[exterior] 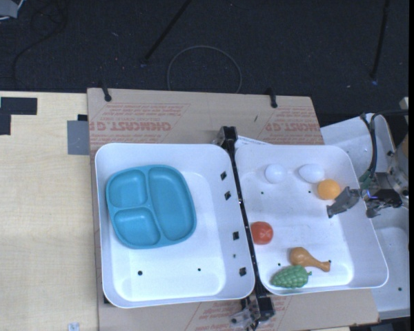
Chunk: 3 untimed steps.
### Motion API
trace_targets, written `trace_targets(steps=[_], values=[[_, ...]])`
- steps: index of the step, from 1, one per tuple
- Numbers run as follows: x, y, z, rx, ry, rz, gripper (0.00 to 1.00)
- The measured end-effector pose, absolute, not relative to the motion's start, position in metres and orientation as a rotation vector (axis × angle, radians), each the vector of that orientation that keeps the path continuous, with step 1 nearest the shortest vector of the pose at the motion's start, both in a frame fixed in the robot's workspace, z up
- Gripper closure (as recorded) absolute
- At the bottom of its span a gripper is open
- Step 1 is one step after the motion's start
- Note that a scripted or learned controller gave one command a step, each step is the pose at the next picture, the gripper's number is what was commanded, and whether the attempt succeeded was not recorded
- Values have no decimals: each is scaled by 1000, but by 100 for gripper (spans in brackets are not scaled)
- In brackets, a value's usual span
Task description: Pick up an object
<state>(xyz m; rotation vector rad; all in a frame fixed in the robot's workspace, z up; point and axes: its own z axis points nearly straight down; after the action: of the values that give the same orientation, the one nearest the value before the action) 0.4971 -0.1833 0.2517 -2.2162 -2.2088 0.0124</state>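
Two white bins are seen side by side on the table [41,205]. A blue tray [150,205] is set in the left bin [165,281]. In the right bin [359,254] are laid two white eggs [275,174], an orange ball [328,189], a tomato [262,232], a drumstick [308,258] and a green fruit [290,277]. The end effector [362,203] is held spread wide at the right rim, beside the ball, with nothing gripped.
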Motion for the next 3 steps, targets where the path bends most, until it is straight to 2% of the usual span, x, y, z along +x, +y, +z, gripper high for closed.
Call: trace_targets(steps=[1,2,3], values=[[499,-183,258,-2221,-2221,2,0],[503,-183,195,-2216,-2216,6,0],[493,-188,144,-2217,-2216,5,0]])
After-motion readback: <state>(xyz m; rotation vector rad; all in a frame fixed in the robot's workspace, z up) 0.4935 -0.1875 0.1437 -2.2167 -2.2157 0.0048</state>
